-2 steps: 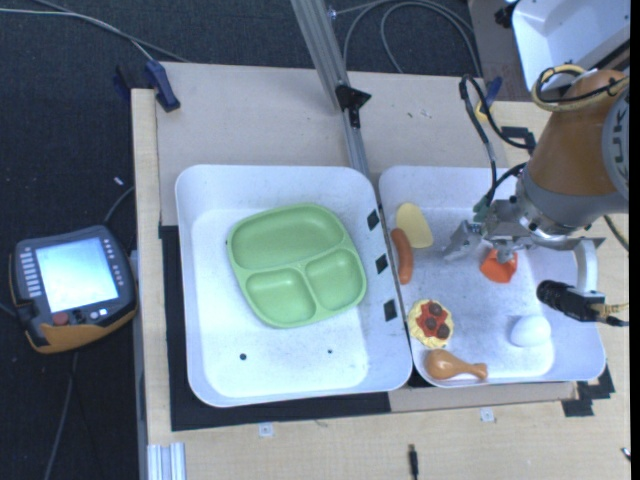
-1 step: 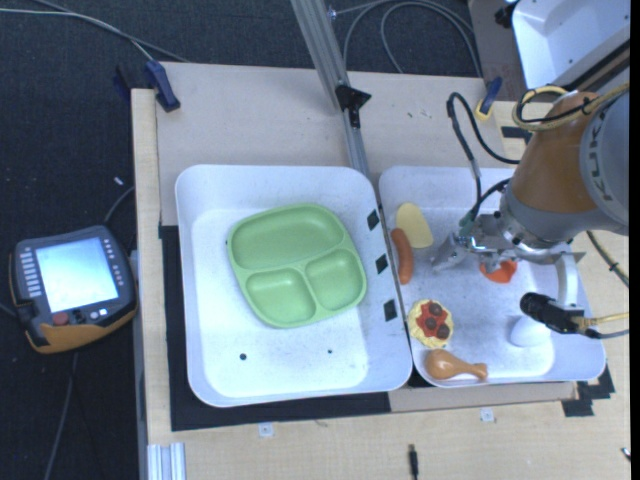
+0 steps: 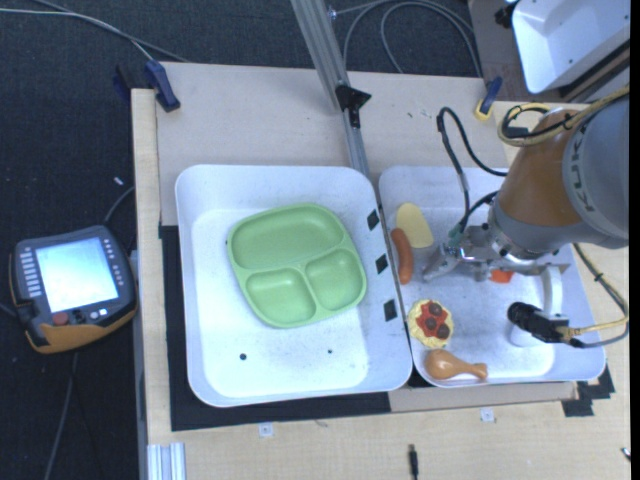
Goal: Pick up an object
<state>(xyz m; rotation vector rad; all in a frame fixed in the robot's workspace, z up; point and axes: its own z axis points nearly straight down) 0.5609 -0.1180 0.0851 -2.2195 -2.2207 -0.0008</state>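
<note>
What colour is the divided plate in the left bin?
The divided plate is light green all over; the camera view from above shows it plainly.

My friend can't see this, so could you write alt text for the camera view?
A grey and orange robot arm reaches from the right over the right white bin, which holds toy food: a hot dog, pizza slice and chicken leg. The left bin holds a green divided plate.

A green divided plate lies in the left bin. Right of the plate, the gripper hovers beside a sausage, pizza slice and drumstick.
</note>
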